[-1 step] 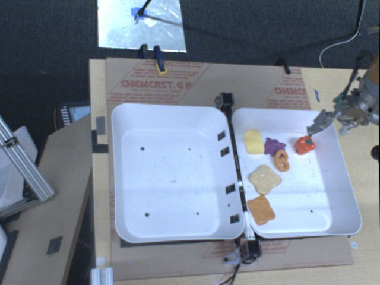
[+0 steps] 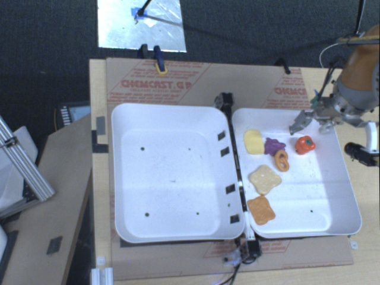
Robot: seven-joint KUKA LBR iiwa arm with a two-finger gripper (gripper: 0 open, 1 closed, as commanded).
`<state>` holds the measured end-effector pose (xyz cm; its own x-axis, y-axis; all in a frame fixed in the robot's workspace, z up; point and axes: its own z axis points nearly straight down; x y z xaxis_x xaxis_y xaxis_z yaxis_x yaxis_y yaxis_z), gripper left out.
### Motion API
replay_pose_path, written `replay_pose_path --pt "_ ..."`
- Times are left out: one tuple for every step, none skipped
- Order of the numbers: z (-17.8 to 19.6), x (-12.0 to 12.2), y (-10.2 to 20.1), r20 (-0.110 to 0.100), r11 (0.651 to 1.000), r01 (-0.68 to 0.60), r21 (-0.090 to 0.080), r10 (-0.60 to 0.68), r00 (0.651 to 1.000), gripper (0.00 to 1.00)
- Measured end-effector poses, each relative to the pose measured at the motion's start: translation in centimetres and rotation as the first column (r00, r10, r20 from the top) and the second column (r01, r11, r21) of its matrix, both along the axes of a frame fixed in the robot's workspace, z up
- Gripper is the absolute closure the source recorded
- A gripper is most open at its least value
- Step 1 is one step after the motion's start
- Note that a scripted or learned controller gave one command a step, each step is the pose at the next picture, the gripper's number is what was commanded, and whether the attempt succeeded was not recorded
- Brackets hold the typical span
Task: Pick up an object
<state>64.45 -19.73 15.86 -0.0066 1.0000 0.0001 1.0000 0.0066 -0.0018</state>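
The right bin (image 2: pixel 338 218) holds several toy foods. A yellow piece (image 2: pixel 254 141), purple grapes (image 2: pixel 274 145) and an orange ring (image 2: pixel 281 160) lie near its far left. A red tomato (image 2: pixel 304 145) sits near the far edge. Closer to me lie a beige toast slice (image 2: pixel 264 179) and an orange-brown cracker (image 2: pixel 261 210). My gripper (image 2: pixel 312 125) hangs over the bin's far right part, just above and behind the tomato. Its fingers are spread apart, and nothing sits between them.
The left bin (image 2: pixel 119 159) stands beside the right one, joined by a black clip strip (image 2: pixel 233 159). A shiny sheet (image 2: pixel 141 16) lies at the back. The grey and orange arm (image 2: pixel 359 70) enters from the right.
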Motion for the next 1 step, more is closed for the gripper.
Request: replay_pose_path --pt "-3.78 -1.74 1.43 0.008 1.0 0.003 -0.002 -0.003 1.0 0.0"
